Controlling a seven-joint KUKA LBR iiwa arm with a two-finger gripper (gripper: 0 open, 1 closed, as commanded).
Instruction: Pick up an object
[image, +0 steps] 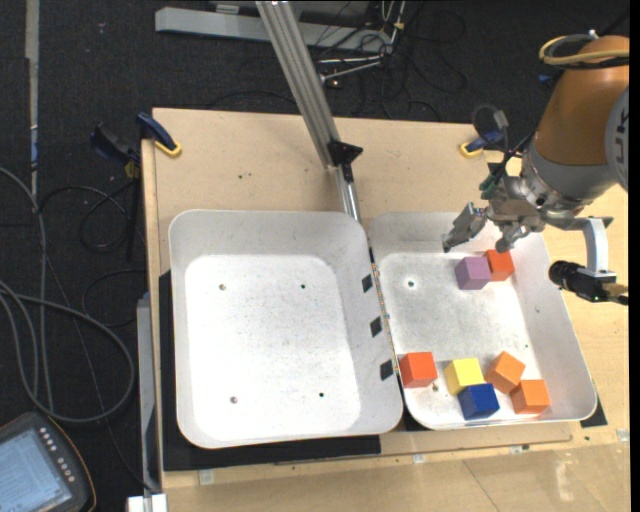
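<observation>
the bench (260, 160) carries two shallow white bins side by side. the left bin (265, 325) shows just its speckled floor. the right bin (440, 310) holds every block: a purple block (471, 272) and an orange block (499, 264) touching each other near the far wall, and along the near wall a cluster of an orange block at the left (418, 368), a yellow block (464, 375), a blue block (479, 400) just in front of it, and two more orange ones at the right (507, 369) and (530, 396).

the arm (580, 110) reaches in from the right, and its gripper (487, 228) hangs just above the far pair with the two fingers spread apart and nothing between them. one finger (462, 228) sits on the purple block's far left, the other on the orange block's far side.

judging from this, the step in hand is the approach before a grasp; no object is lifted yet. the next move calls for a descent that straddles one block only. since purple and orange touch, a finger may land on top of one or push both aside, so the choice of which to centre on matters.
</observation>
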